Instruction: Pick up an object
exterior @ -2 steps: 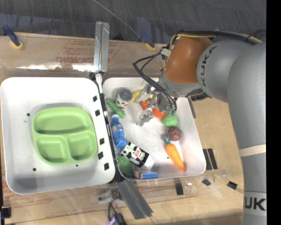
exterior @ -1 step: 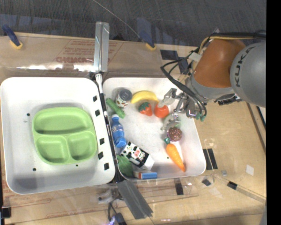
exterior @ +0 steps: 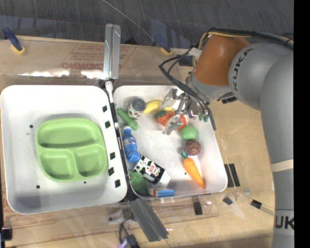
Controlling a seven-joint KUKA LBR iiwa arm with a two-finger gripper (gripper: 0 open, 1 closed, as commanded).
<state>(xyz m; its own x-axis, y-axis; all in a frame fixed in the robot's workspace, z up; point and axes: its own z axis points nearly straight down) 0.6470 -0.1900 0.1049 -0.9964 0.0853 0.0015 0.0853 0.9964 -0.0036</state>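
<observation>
The end effector (exterior: 171,119) hangs low in the right bin (exterior: 219,164), directly over a red-orange toy (exterior: 171,120) between the banana (exterior: 153,106) and a green ball (exterior: 188,133). Whether it grips anything cannot be told. Nothing is visibly lifted; the pick looks unfinished.

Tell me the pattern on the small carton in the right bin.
Black and white cow patches on the carton, camera view.
</observation>
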